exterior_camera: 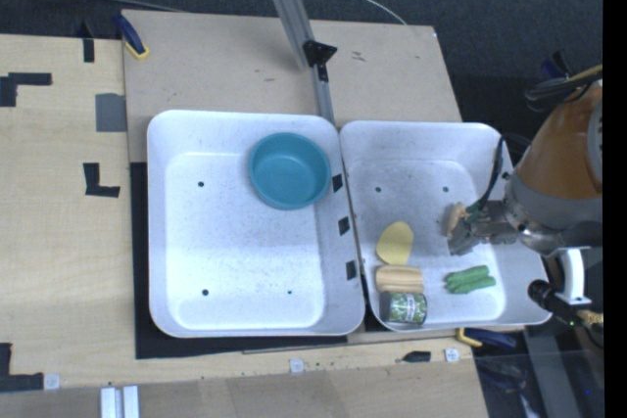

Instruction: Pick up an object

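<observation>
While low in rt bin [421, 144], tool [460, 232] beside yellow obj [395, 242], grip unclear

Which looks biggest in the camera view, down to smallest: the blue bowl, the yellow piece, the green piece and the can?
1. Blue bowl, clearly the largest.
2. Yellow piece, can and green piece look too alike in size to rank surely; all three are small.

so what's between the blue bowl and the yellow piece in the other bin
In the camera view, bare white floor of both bins and the raised rims where they meet lie between the blue bowl and the yellow piece. No object sits on that stretch.
</observation>
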Available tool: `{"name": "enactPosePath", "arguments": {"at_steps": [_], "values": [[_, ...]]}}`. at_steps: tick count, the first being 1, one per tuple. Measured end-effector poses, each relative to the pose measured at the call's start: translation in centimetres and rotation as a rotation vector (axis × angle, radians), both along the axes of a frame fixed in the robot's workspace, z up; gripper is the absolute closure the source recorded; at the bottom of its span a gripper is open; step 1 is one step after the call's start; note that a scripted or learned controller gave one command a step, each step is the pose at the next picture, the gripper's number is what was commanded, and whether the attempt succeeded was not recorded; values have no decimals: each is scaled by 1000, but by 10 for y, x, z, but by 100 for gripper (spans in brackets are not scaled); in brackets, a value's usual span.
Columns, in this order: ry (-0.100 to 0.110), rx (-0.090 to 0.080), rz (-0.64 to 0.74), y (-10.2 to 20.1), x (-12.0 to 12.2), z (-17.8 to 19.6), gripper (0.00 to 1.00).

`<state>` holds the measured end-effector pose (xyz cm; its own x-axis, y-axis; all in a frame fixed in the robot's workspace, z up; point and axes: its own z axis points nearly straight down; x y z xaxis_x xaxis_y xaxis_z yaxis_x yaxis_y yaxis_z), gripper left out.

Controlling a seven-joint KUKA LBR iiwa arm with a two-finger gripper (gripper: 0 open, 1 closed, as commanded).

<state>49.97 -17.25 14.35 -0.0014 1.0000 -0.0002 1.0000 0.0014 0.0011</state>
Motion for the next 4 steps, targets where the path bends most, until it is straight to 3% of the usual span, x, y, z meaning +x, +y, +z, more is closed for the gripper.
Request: {"name": "enactPosePath", "arguments": {"at_steps": [1, 2, 4], "values": [[-2, -1, 1, 7, 9, 52, 100], [0, 0, 0, 8, 9, 77, 100], [2, 2, 6, 114, 26, 95, 100]]}}
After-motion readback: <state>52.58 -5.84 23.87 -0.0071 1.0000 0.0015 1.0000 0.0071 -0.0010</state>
